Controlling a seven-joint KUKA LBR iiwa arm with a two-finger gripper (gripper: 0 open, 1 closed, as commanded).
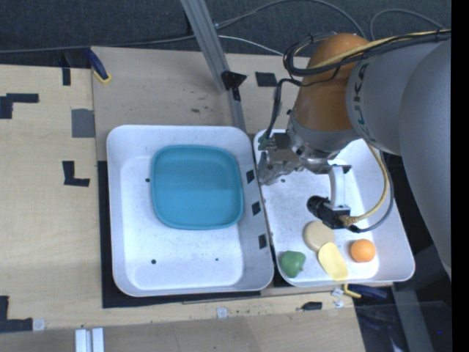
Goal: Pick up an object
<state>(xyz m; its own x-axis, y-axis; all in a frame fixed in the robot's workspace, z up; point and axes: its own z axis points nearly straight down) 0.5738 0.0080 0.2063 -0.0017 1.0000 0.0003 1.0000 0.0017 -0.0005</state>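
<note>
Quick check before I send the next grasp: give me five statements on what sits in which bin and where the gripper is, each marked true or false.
1. The blue plate lies in the left bin. True.
2. The orange ball sits in the left bin. False: it sits in the right bin, near its front right corner.
3. The gripper is over the right bin's rear left part. True.
4. The green object lies on the blue plate. False: it lies in the right bin's front left corner.
5. The yellow object lies between the green object and the orange ball. True.
</note>
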